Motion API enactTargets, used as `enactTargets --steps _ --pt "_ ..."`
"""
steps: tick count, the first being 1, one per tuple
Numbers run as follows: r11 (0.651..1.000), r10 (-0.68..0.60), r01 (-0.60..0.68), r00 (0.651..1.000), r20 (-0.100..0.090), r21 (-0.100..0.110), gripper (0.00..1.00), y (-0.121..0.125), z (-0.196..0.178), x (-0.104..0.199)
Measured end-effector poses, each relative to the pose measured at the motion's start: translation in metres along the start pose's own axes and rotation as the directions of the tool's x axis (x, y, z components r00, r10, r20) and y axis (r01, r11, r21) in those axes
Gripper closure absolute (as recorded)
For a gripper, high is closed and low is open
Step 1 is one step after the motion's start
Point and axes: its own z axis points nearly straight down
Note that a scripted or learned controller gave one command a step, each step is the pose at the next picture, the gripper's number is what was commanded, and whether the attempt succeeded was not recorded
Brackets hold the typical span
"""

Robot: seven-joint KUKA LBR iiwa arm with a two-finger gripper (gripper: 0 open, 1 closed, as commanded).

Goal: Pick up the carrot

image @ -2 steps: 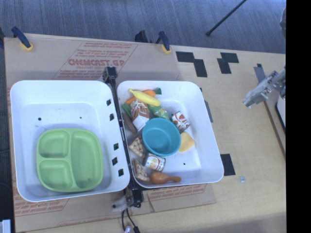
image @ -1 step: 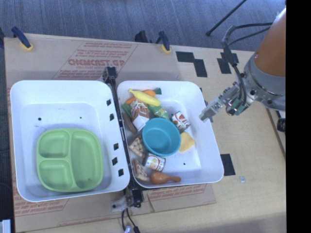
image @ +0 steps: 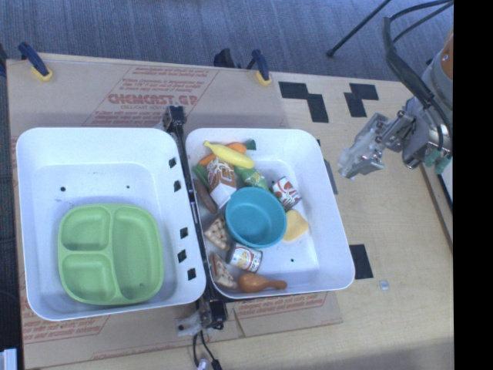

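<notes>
The carrot [image: 236,146] is a small orange piece with a green top, lying at the far end of the right bin [image: 327,206], partly hidden behind a yellow banana [image: 229,155]. My gripper [image: 356,154] hangs outside that bin, to the right of its far corner, over the bare bench. Its fingers point left toward the bin, stand open, and hold nothing. It is well apart from the carrot.
The right bin also holds a blue bowl [image: 256,216], two cans [image: 286,193] [image: 246,259], a drumstick [image: 260,284], a yellow wedge [image: 296,226] and crackers [image: 218,235]. In the left bin [image: 38,160] lies a green divided plate [image: 112,253].
</notes>
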Motion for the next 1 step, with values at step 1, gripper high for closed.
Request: enactTargets --steps 1 --pt "0.886 0.464 -0.464 0.886 -0.003 0.005 1.0 0.0005 -0.0028 -0.0623"
